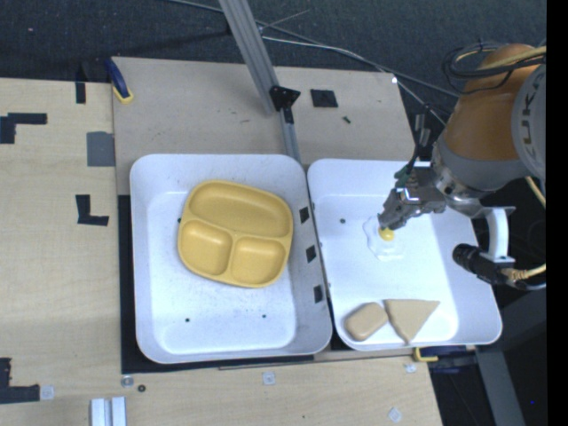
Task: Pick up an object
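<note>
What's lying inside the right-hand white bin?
The right bin holds a tan oval piece, a tan wedge and a small yellow thing under the end effector, which covers part of it.

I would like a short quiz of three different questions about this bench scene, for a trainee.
1. True or false: the yellow divided plate lies in the right bin.
2. How many tan pieces lie at the right bin's near edge?
3. The end effector is over: A) the left bin B) the right bin C) the bench.

Key: 1 false; 2 two; 3 B.
</note>
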### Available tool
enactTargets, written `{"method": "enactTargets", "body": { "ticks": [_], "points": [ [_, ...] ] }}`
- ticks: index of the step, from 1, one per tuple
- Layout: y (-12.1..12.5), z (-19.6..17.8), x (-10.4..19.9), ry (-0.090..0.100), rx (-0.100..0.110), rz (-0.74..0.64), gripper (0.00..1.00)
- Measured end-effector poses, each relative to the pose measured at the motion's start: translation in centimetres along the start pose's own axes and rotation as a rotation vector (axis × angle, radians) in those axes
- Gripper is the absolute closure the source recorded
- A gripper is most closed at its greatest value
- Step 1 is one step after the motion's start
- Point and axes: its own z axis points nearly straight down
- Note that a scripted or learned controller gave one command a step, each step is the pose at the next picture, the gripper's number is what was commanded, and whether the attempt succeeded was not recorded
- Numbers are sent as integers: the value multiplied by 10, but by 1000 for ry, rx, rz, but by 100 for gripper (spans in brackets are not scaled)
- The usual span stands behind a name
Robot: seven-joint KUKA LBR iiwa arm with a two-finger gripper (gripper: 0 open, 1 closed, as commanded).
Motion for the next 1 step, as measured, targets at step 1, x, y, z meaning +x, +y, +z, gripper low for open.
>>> {"method": "enactTargets", "body": {
  "ticks": [1],
  "points": [
    [19, 13, 49, 1, 4, -5, 100]
  ]
}}
